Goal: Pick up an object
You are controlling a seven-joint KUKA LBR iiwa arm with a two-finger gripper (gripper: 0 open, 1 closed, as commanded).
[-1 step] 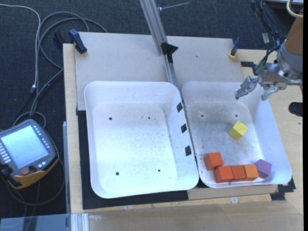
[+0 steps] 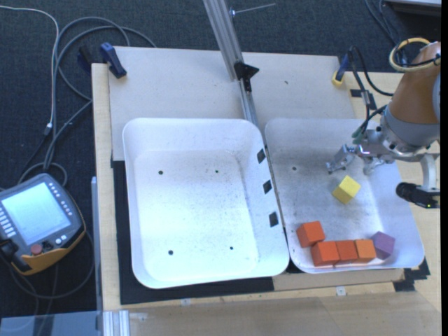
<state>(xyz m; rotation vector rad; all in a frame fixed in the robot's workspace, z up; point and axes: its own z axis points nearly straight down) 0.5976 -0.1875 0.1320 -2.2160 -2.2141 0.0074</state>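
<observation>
In the right bin [image 2: 301, 187] a yellow cube [image 2: 346, 189] lies tilted near the middle. Along the bin's front edge sits a row of several orange blocks [image 2: 344, 251], with one more orange block [image 2: 310, 232] just behind the row's left end. A purple block [image 2: 383, 243] rests at the row's right end. My gripper [image 2: 354, 162] hangs over the right bin, just behind the yellow cube. Its fingers are spread open with nothing between them.
The left bin [image 2: 140, 208] stands beside the right one, their rims meeting at the centre. A slanted metal pole [image 2: 224, 30] rises behind the bins. Cables run along the bench's back right. A teach pendant [image 2: 35, 219] lies off the bench to the left.
</observation>
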